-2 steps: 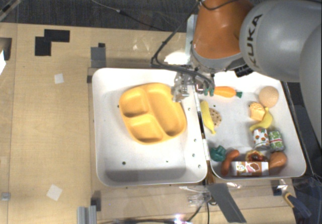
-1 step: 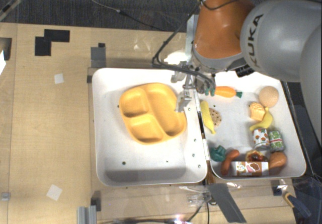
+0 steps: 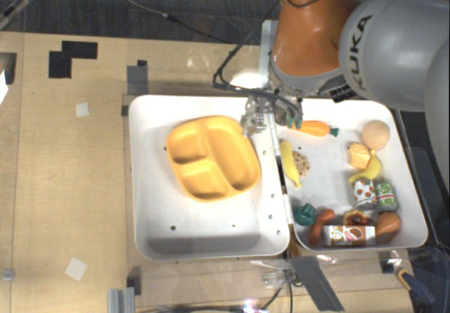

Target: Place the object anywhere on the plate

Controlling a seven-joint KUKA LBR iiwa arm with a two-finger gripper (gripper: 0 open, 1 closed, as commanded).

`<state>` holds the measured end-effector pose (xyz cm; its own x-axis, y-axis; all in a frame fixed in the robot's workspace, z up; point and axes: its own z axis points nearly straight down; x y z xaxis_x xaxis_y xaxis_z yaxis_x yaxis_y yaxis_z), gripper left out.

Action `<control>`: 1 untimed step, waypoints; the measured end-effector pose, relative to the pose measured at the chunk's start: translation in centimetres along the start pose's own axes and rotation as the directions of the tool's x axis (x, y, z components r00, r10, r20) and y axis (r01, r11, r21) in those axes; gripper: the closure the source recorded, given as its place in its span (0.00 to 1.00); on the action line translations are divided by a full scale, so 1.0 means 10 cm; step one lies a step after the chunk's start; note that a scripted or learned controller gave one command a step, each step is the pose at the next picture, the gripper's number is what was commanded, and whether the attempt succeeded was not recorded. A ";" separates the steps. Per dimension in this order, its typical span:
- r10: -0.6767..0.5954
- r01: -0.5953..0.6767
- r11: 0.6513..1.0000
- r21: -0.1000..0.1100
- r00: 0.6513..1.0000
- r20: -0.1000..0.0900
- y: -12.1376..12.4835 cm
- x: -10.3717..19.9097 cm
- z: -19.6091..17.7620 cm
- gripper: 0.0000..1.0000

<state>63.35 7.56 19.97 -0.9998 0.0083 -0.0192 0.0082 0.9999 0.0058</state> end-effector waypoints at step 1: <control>-0.032 0.032 0.999 0.000 0.999 -0.004 0.39 0.65 -0.59 1.00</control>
<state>56.77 11.45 25.80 -0.9996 -0.0234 -0.0155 -0.0235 0.9997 0.0050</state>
